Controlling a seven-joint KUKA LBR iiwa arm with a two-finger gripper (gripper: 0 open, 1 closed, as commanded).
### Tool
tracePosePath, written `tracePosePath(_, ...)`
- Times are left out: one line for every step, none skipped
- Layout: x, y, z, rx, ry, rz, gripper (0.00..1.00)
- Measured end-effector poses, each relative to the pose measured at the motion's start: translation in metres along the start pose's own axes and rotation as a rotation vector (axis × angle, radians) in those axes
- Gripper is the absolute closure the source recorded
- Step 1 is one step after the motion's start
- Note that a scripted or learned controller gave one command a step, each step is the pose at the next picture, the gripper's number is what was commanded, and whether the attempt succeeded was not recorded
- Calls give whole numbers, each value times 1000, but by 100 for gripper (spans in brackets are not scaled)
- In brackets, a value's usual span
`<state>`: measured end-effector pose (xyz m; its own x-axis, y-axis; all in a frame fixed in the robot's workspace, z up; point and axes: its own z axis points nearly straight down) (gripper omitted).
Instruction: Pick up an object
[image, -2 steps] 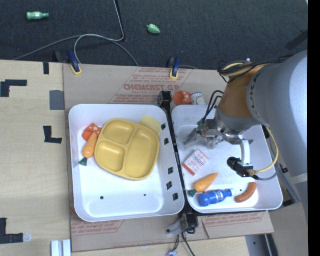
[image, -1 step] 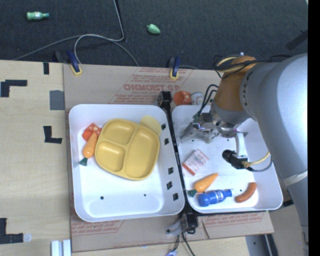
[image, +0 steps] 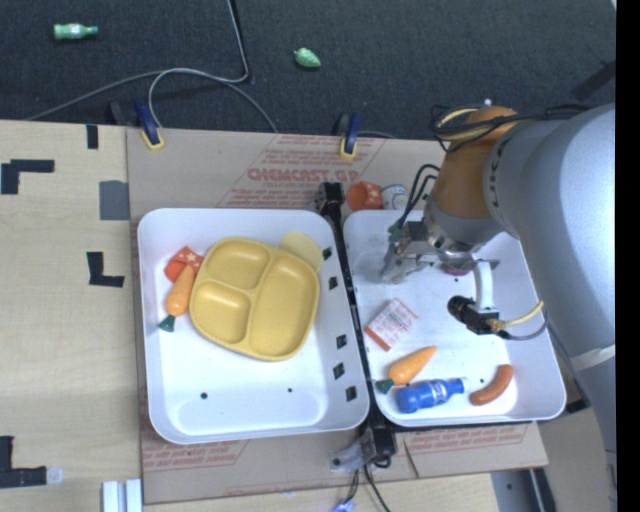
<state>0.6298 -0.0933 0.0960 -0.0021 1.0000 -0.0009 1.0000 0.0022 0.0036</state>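
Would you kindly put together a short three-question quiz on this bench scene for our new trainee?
1. True or false: the yellow divided tray lies in the left bin.
2. Which lies nearest the blue bottle in the right bin?
A. the sausage
B. the carrot
C. the small packet
3. Fill in: the pincer hangs over the ____ bin.

Key
1. True.
2. B: the carrot lies just above the bottle, nearly touching it.
3. Right; it sits above that bin's upper left part, with nothing visibly held.
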Motion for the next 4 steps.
tracePosePath(0, 0, 0, 0, 0, 0, 0)
tracePosePath(-3, -2, 3, 5, 1, 1, 0)
tracePosePath(-5, -2, 10, 4, 0, 1, 0)
tracePosePath(-7, -10, 10, 0, -1, 0, 0)
